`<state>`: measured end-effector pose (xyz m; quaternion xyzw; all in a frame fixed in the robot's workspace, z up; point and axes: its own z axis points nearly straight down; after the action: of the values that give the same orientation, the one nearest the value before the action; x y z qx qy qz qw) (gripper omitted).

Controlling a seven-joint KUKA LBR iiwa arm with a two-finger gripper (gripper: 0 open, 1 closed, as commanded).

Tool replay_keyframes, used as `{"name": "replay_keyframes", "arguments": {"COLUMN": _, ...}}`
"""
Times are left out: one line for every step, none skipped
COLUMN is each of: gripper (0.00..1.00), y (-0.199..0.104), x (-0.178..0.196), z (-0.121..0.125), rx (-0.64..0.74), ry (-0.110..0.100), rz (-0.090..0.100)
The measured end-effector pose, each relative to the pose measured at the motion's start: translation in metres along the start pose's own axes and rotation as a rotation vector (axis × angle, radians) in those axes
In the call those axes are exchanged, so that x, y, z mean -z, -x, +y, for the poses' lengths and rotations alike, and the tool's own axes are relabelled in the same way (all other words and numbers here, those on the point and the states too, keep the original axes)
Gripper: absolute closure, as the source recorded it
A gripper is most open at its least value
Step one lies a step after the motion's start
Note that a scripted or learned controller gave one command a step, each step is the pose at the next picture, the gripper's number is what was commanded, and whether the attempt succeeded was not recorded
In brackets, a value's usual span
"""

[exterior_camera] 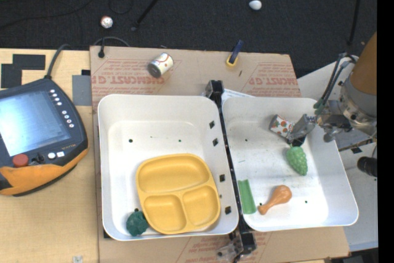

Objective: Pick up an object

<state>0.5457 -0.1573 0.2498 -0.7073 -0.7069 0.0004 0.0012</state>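
Two white bins (117, 132), one green fruit (297, 160) lengthwise 11-to-5 beneath claw (300, 132), grip state unclear.

Arm (363, 80) cut off by right edge; only wrist section visible. Tool (298, 137) fingertips too dark and small to judge their gap. Small patterned item (281, 125) partly covered by tool, identity unclear. Teach pendant (37, 132) cropped at left edge.
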Motion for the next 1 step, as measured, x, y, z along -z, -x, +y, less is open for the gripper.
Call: {"name": "replay_keyframes", "arguments": {"gripper": 0.00, "y": 0.0554, "x": -0.1464, "z": -0.0041, "rx": -0.002, "ry": -0.010, "rz": 0.001}}
